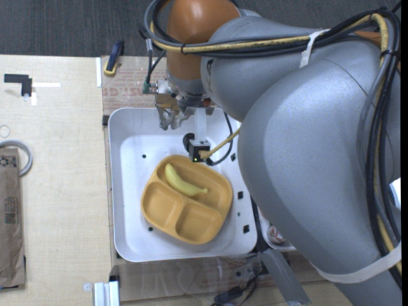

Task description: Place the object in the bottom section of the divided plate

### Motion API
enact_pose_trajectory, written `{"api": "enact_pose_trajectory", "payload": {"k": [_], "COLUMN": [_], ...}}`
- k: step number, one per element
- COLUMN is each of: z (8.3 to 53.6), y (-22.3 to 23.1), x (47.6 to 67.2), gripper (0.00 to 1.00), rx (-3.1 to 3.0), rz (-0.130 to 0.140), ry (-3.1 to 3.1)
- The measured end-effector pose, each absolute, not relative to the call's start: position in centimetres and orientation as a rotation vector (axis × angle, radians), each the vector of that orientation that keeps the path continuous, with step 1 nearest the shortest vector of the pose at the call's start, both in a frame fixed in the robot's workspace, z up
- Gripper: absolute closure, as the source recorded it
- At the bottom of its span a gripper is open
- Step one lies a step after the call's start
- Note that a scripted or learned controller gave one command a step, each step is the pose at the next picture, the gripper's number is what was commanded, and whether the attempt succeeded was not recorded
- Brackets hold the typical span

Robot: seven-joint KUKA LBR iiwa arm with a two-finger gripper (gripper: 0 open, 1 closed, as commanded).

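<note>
A yellow divided plate [167,204] lies in the middle of the white bin [127,171]. A yellow banana [183,180] rests in the plate's large upper section; the two smaller lower sections hold nothing. My gripper [171,121] hangs over the bin's far rim, above and a little left of the plate, a short gap from the banana. Its fingers stand slightly apart with nothing between them.
The grey arm covers the right side of the view and the second bin. A black connector with a cable [198,148] hangs just above the plate's top edge. On the wooden bench at the left are a brown paper bag [9,215], a black bracket [18,80] and a blue-and-yellow tool [115,57].
</note>
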State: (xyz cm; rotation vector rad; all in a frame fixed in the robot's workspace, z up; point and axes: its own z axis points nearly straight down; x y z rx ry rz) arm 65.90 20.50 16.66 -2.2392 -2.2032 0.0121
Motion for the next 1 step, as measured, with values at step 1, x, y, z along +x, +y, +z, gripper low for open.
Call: {"api": "enact_pose_trajectory", "payload": {"k": [1], "z": [9.17], "y": [22.75], "x": [65.85], "gripper": [1.0], "rx": [-2.633], "rz": [0.012], "ry": [-1.714]}}
